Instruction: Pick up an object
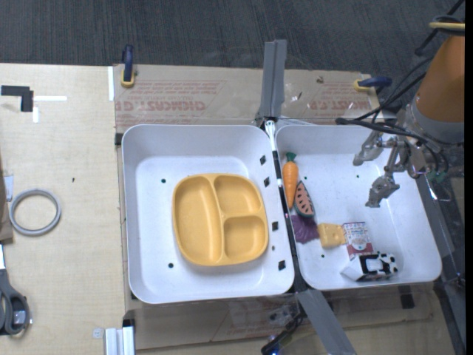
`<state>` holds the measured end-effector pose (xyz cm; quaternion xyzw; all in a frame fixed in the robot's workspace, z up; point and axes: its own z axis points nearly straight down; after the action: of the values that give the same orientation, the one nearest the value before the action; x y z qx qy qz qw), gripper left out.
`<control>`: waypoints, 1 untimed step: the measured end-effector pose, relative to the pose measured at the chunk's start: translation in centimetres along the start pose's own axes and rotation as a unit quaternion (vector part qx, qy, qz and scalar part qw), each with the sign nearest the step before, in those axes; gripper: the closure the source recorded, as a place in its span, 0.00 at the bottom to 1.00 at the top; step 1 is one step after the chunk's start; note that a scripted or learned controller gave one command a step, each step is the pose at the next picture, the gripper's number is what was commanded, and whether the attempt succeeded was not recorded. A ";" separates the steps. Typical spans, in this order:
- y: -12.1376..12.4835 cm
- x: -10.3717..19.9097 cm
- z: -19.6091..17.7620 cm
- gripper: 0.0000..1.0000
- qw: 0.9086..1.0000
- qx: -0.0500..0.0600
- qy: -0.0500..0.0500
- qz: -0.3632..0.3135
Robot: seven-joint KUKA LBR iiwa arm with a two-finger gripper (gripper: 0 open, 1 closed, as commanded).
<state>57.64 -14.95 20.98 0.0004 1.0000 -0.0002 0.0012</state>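
The right bin holds several small items along its left and front sides. These are an orange carrot, a watermelon slice, a purple piece, a yellow cheese wedge, a white packet with red print and a black-and-white carton. My gripper hangs over the right middle of this bin, up and to the right of the packet. It is open, its two grey fingers spread apart with nothing between them.
In the left bin lies a yellow divided plate. A grey divider bar runs between the bins at the back. On the bench to the left lie a roll of tape and scissors.
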 end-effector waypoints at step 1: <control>-0.7 2.2 6.2 0.00 0.968 0.000 0.001 0.251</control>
<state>55.49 -15.64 14.75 0.2514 0.9679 -0.0003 0.0006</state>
